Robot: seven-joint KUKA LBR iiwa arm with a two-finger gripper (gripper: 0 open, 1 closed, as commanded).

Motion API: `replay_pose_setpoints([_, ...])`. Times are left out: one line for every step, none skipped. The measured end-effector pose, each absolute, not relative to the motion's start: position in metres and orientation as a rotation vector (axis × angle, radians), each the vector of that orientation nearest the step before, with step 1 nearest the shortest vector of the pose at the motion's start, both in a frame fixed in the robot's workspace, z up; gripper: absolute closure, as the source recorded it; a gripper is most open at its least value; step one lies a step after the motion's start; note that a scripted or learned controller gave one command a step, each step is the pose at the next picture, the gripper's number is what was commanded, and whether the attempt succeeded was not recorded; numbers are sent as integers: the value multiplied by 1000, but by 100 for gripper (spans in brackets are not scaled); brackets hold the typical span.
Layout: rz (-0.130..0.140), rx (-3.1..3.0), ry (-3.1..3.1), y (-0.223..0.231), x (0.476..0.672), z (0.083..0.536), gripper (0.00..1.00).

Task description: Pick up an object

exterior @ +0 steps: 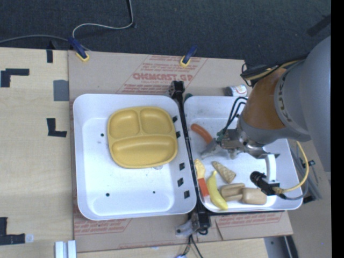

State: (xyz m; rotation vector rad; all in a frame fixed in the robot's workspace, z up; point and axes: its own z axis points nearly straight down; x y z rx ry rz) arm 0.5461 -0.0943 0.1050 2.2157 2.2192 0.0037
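Orange sausage [202, 133] just left of the open, empty fingers [210, 149], right bin [293, 160].

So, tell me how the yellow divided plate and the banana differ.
The yellow divided plate lies in the left bin; the banana lies in the right bin. The plate is broad, rounded and split into three compartments, while the banana is a slim curved piece, far smaller. The plate lies alone; the banana is crowded among other toy foods. Both are yellow.
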Motion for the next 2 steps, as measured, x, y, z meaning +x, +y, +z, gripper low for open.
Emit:
replay_pose_setpoints([4,2217,2220,-102,620,86,0])
replay_pose_setpoints([0,2216,2220,-102,620,96,100])
